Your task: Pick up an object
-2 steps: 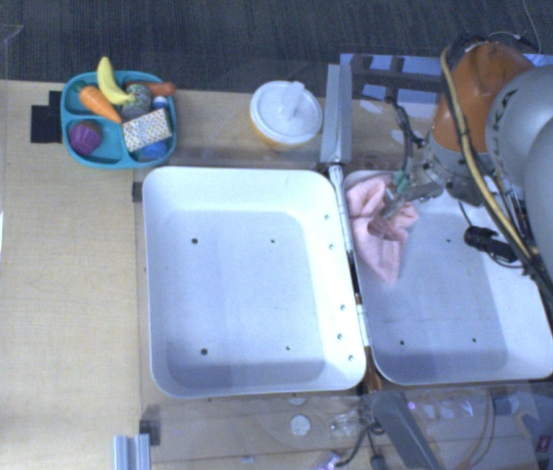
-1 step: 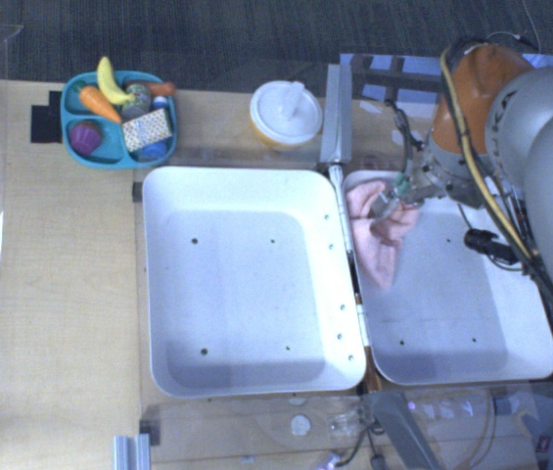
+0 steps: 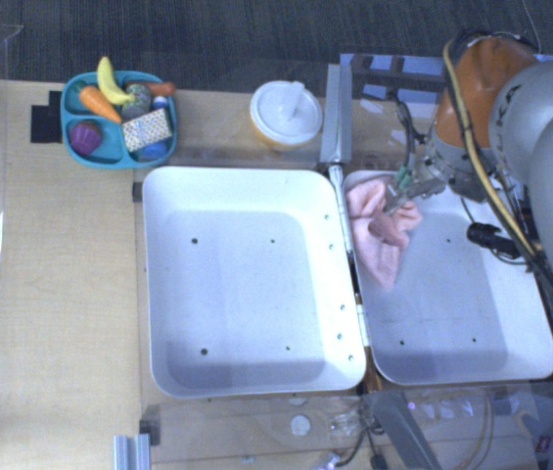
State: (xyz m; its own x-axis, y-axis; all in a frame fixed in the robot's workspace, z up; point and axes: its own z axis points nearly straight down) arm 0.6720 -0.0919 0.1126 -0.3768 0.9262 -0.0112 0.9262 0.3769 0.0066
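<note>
I view through one fixed camera above the bench (image 3: 61, 292), angled downward; both white bins (image 3: 247, 282) in frame, arm (image 3: 540, 125) entering from 3 o'clock.

No readable text, label, brand or number anywhere: bins, desk, arm all unmarked as far as view resolves.

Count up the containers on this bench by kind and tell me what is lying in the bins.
White bins: 2, the left bin and the right bin
Blue divided tray of toy food: 1
White lidded tub: 1
Pink cloth: 1, lying in the right bin's upper-left corner beneath the end effector
Total: 5
</note>
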